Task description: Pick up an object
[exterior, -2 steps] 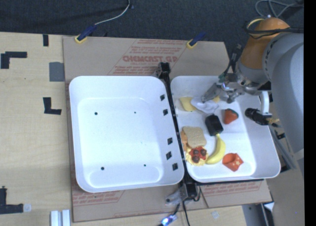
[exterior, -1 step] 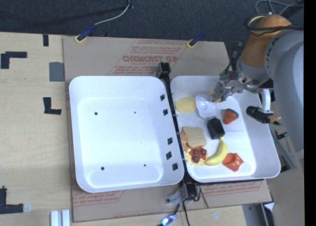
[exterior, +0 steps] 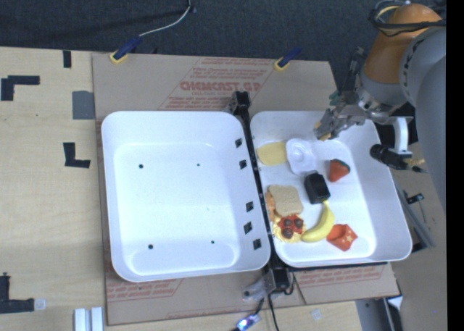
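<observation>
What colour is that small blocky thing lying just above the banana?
Black. The small block lies in the right bin, above the banana, clearest in the camera view.

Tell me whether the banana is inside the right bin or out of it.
Inside. The banana lies on the floor of the right bin, near its front edge, between the red piece and the bread slice.

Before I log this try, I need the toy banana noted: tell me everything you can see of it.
The banana is a small yellow curved piece, smooth and plastic-looking, lying flat in the right bin near its front edge. It bends from an upper tip by the black block down to a lower end beside the dark red berries. The red piece sits against its right side. The end effector is well away, at the bin's far side.
</observation>
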Robot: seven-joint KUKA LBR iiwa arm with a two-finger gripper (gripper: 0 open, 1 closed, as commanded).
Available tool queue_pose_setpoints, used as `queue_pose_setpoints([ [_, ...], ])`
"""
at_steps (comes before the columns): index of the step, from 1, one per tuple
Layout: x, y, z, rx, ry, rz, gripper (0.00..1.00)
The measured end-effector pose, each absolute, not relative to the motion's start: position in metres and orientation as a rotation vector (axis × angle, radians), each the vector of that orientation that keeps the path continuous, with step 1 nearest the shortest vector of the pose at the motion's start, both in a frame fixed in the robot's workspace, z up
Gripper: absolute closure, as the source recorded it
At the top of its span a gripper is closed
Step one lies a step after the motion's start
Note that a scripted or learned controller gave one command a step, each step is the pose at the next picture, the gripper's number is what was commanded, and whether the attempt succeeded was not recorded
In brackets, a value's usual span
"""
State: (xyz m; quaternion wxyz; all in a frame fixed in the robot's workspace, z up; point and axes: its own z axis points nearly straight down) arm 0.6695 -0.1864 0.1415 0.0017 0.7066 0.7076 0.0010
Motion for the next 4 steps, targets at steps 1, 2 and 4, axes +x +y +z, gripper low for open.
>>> queue_pose_setpoints([
  [1, 0.645, -0.162, 0.158, 2.219, 2.223, -0.001, 1.00],
  [2, 0.611, -0.089, 0.158, 2.217, 2.231, 0.000, 1.00],
  [4, 0.481, -0.093, 0.185, 2.224, 2.222, -0.003, 1.00],
])
